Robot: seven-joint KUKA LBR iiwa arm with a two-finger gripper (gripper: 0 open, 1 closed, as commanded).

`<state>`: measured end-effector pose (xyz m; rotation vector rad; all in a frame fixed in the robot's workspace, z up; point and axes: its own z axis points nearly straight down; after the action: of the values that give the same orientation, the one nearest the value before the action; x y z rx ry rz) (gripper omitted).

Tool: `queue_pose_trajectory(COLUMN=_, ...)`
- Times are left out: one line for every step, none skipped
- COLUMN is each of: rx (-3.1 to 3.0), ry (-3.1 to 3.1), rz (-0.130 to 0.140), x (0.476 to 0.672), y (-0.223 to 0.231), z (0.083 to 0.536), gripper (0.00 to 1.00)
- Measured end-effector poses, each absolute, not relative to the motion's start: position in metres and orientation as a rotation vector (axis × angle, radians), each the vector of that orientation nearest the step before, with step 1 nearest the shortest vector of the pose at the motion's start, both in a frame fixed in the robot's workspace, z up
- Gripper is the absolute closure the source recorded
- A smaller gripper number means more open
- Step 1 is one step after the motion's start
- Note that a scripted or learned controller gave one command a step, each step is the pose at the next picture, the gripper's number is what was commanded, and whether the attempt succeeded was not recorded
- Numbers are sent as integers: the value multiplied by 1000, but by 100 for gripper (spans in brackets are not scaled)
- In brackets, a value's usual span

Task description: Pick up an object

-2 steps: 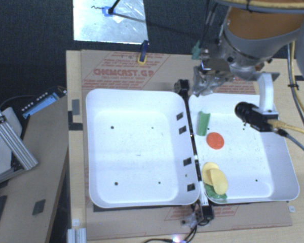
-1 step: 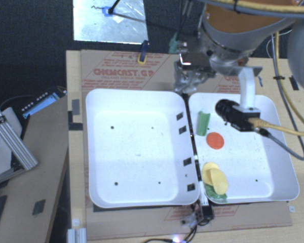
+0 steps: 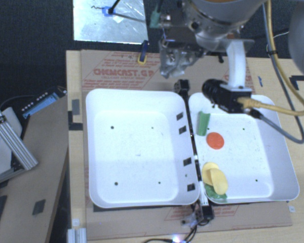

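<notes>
From the camera view, the arm's pincer (image 3: 173,65) hangs above the far edge of the bench (image 3: 116,65), just behind the divide between the two white bins; whether it is spread or pressed together I cannot tell, and nothing shows in its grip. The candidates all lie in the right bin (image 3: 273,161), crowded toward its left wall: a green cylinder (image 3: 203,123) lying near the far end, an orange disc (image 3: 216,140) just beside it, and a yellow piece (image 3: 215,178) resting over a green one (image 3: 216,195) at the near corner. The left bin (image 3: 137,146) lies beside it. Judging by this, the pick has not begun.
</notes>
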<state>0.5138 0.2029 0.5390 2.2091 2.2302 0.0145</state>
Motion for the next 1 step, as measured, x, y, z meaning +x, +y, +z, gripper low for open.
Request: queue_pose_trajectory(rx=2213, ry=2231, rz=2, x=485, y=236, z=535, gripper=100)
